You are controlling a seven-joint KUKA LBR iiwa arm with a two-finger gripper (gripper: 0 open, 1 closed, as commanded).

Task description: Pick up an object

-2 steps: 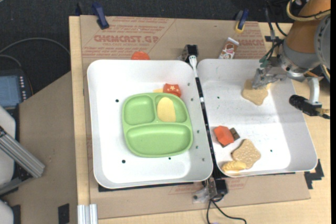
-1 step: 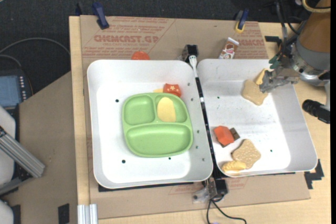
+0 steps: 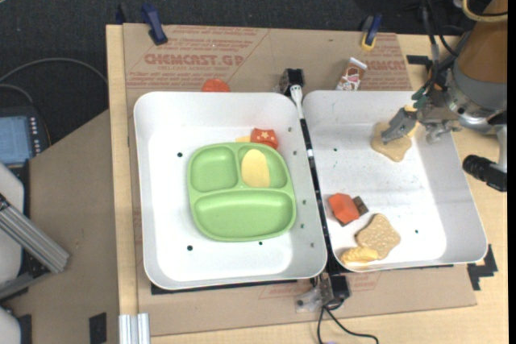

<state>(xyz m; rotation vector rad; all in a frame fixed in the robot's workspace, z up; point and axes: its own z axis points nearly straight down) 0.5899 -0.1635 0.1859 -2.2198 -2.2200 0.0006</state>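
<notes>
Gripper [image 3: 411,123] over right bin [image 3: 451,209], fingers astride tan biscuit [image 3: 392,145]; grip state unclear. Biscuit long axis runs upper-right to lower-left.

Bright even overhead light, soft shadows, mild glare on white bins [image 3: 161,197], slight blur.

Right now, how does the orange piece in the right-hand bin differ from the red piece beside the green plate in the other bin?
The orange piece lies in the right bin, close to a tan biscuit-like piece; the red piece lies in the left bin, at the far edge of the green divided plate. The orange one looks plain and larger; the red one is smaller with pale specks. Both are small, brightly coloured and lie apart from the gripper.
</notes>
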